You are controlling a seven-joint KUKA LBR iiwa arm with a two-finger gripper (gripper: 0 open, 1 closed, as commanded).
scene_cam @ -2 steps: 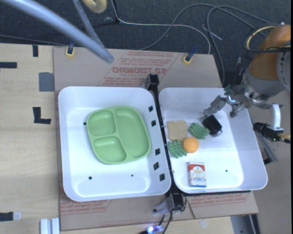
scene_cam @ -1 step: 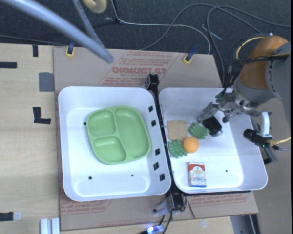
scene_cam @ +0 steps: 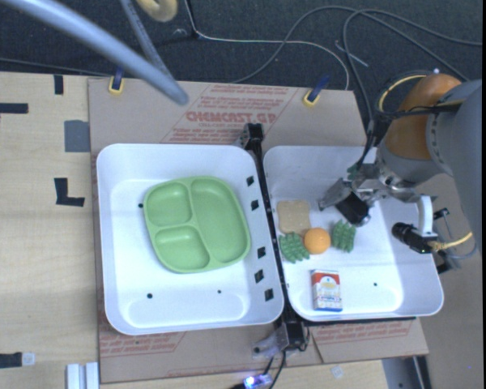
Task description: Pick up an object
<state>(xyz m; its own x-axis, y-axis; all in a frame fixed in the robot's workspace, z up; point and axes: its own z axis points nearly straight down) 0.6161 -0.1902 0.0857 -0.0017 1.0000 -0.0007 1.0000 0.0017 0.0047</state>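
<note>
While my pincer (scene_cam: pixel 350 203) hovers low in the right bin (scene_cam: pixel 389 298), I cannot tell whether it stands apart or together. Nearest it, just right of the orange ball (scene_cam: pixel 317 240), sits a green leafy toy (scene_cam: pixel 344 236); it probably handles light and soft, best pinched across its middle. I count two green toys, the second (scene_cam: pixel 292 246) left of the ball, one tan slab (scene_cam: pixel 293 215), one small carton (scene_cam: pixel 326 289), and one green plate (scene_cam: pixel 196 222).
</note>
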